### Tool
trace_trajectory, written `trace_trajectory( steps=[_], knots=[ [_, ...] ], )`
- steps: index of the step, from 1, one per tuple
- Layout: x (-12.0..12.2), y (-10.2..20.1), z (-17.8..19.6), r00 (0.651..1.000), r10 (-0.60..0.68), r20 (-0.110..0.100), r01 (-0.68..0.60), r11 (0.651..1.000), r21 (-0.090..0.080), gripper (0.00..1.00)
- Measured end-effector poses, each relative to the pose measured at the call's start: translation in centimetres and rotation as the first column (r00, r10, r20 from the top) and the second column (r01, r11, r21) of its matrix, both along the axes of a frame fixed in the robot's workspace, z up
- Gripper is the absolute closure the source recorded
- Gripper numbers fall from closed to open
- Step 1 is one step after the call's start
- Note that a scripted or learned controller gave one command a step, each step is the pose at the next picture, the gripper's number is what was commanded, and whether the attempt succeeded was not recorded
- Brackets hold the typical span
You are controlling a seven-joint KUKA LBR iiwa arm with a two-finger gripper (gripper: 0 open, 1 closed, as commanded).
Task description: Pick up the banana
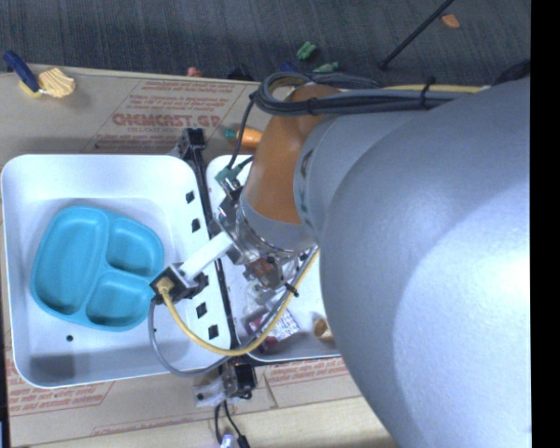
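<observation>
Banana, place and long axis: cannot tell; the arm is covering most of the right bin.
Arm: is reaching in from the right, its broad grey body lying across the right half of the view and over the right bin.
Orange band: is sitting above the wrist, facing left towards the strip between the two bins.
Wrist: is pointing down and left, its silver metal parts hanging over the right bin's left part, close to the dividing walls.
White bar: is sticking out from the wrist at a slant, down and to the left, across the wall into the left bin.
Black-and-yellow connector: is sitting at the bar's lower left end, just beside the blue tray.
Yellow cable: is looping down from the connector and curving back right towards the wrist.
Black cables: are running along the arm's upper edge.
Left bin: is holding the blue tray.
Blue tray: is lying flat, with three compartments, its long axis slightly tilted from upright in the view.
Right bin: is showing a short stretch of rim at its upper left.
Printed wrapper: is lying in the right bin below the wrist, too small to read.
Cardboard sheet: is lying under both bins, carrying red print.
</observation>
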State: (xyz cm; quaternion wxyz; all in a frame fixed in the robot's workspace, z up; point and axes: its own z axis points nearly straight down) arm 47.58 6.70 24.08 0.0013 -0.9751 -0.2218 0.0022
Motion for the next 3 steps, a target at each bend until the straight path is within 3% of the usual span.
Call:
trace_trajectory(
  steps=[1, 2, 3],
  knots=[
    [-0.1, -7.4, -5.0, 0.973, 0.232, -0.001, -0.232, 0.973, 0.002, 0.00],
    [1.0, -14.6, 7.4, 0.937, 0.350, 0.003, -0.350, 0.937, 0.000, 0.00],
    [0.0, -21.5, 2.9, 0.987, 0.163, -0.001, -0.163, 0.987, 0.003, 0.00]
  ],
)
